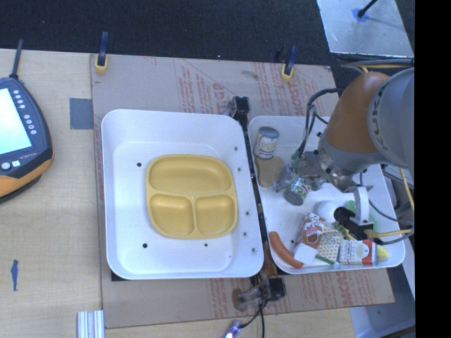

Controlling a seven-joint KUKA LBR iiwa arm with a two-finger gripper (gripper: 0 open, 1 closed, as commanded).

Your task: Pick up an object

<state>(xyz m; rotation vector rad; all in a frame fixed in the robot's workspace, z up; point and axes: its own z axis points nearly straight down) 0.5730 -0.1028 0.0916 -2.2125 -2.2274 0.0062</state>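
The right bin (pixel 278 129) holds a jumble of small things. An upright tin can (pixel 266 143) stands at its far left. A second small can (pixel 296 190) lies tilted near the middle. My gripper (pixel 307 172) hangs low over the bin just above and to the right of this tilted can, with the grey wrist and orange band (pixel 359 118) behind it. Whether it touches the can I cannot tell. A brown sausage (pixel 284 251) lies at the front left corner. Printed cartons (pixel 320 239) and a white round piece (pixel 325 208) lie toward the front right.
The left bin (pixel 123 136) bears a yellow three-part plate (pixel 190 194). A narrow wall (pixel 252 189) divides the two bins. An orange-edged handheld tablet (pixel 17 136) lies on the bench at far left. Cables (pixel 313 111) loop beside the arm.
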